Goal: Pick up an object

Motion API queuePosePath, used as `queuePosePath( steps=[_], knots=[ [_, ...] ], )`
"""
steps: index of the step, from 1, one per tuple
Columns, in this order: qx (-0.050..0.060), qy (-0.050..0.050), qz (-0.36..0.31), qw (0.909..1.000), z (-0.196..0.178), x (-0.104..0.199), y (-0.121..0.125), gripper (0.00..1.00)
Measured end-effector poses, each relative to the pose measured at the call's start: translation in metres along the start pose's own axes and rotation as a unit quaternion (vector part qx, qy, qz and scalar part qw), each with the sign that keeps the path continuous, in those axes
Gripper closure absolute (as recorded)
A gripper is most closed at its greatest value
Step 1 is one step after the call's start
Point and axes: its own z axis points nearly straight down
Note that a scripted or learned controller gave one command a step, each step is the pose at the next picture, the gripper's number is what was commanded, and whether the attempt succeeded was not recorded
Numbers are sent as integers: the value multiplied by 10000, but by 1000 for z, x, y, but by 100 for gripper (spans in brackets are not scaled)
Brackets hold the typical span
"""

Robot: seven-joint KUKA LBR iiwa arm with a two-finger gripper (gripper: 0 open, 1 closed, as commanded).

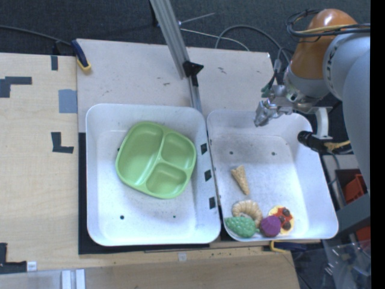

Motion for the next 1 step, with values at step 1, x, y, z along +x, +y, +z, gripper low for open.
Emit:
queuePosePath(
  steps=[1],
  knots=[
    [-3, -3, 3, 10000, -49, 2, -8, 100]
  ],
)
